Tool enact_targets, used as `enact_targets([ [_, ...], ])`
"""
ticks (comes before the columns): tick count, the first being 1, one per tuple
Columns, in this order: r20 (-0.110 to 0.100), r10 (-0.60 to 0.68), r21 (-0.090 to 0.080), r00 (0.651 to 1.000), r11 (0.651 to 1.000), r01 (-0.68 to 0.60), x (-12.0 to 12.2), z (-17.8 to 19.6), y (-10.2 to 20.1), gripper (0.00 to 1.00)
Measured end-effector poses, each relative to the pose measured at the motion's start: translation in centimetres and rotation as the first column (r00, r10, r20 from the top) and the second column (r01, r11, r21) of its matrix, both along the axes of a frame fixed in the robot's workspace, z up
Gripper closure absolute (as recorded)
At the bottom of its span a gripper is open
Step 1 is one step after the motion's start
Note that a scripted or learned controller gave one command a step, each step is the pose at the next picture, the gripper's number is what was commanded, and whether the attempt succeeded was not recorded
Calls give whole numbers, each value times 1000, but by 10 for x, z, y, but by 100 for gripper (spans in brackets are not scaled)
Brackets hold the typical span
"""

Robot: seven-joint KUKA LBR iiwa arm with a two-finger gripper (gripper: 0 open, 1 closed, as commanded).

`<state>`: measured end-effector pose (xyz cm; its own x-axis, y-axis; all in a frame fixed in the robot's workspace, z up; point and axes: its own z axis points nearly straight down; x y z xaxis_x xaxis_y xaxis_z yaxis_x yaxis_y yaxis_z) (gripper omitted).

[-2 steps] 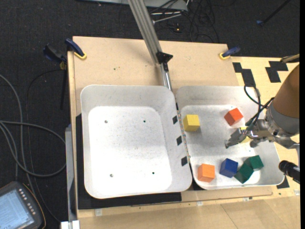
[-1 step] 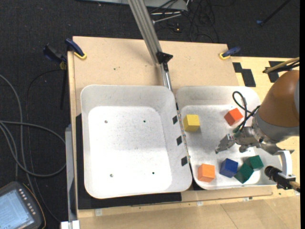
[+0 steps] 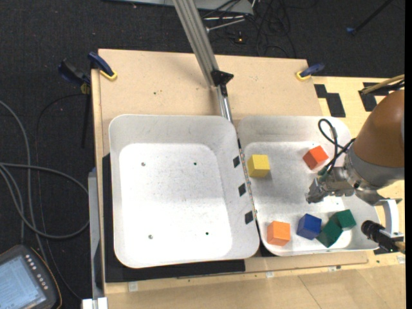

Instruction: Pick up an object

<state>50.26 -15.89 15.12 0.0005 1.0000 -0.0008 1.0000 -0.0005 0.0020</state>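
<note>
Reaching in from the right, I hang my end effector (image 3: 320,192) low over the right-hand bin (image 3: 283,134), in the open patch between the blocks. I cannot tell how it is set from this slant. An orange-red block (image 3: 315,157) lies just up and left of it, near the bin's far side. A yellow block (image 3: 259,165) sits well apart to the left, close to the wall shared with the left bin (image 3: 122,172). Along the near edge an orange block (image 3: 279,232), a blue block (image 3: 309,226) and two green blocks (image 3: 337,227) lie in a row, the green ones touching each other. Both bins rest on the table (image 3: 161,82).
</note>
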Motion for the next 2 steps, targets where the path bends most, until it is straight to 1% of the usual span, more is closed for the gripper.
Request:
enact_targets([
  [1, 4, 4, -1, 1000, 1000, -4, -1, 52, 10, 100],
  [2, 4, 3, -2, 1000, 1000, -3, 2, 107, -1, 100],
])
